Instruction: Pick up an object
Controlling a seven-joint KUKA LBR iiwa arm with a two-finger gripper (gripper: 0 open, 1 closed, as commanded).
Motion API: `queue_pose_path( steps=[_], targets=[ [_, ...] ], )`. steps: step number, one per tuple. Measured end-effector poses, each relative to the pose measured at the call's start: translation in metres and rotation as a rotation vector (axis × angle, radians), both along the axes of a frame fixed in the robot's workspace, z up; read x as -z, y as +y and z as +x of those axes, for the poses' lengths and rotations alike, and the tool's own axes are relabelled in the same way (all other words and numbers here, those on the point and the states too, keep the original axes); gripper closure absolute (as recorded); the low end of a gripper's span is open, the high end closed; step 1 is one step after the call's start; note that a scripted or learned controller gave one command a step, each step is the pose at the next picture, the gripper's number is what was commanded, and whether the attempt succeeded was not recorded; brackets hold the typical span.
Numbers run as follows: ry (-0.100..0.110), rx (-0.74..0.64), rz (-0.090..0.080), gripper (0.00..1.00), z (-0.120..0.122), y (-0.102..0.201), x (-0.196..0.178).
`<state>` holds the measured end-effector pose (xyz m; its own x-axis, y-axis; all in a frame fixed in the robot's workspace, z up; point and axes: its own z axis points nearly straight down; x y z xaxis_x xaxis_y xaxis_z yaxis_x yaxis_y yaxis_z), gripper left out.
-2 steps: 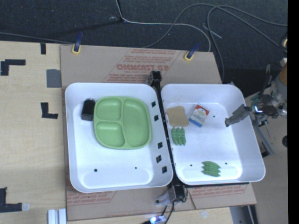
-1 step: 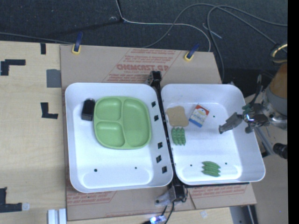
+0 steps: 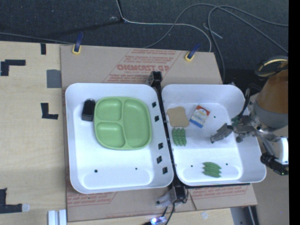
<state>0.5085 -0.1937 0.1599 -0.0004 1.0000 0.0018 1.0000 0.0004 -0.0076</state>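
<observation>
The right bin [image 3: 234, 95] holds a tan flat square [image 3: 177, 116], a small white box with red and blue print [image 3: 199, 116], a ridged green piece [image 3: 179, 137] and a green pea pod [image 3: 212, 169]. My gripper [image 3: 219, 135] hangs over the right half of this bin, right of the small box and above the pea pod, with nothing visibly in it. The arm's orange band [image 3: 276, 95] sits at the bin's right edge. In the left bin [image 3: 77, 125] lie a green divided plate [image 3: 123, 123] and a small black object [image 3: 88, 110].
Both bins rest on a cardboard sheet [image 3: 140, 62] held by clamps [image 3: 77, 47] at the back. Black clips line the seam [image 3: 161, 125] between the bins. Cables [image 3: 187, 13] trail over the dark surface behind.
</observation>
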Motion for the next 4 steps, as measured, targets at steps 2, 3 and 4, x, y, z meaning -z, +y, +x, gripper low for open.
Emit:
queue_pose_path(
  steps=[2,3,4],
  targets=[
    [-0.004,-0.001,0.0,1.0,-0.003,0.01,0.047],
    [-0.011,-0.002,-0.002,1.0,-0.001,0.021,-0.007],
    [-0.012,-0.002,-0.003,1.0,0.004,0.022,-0.05]
  ],
)
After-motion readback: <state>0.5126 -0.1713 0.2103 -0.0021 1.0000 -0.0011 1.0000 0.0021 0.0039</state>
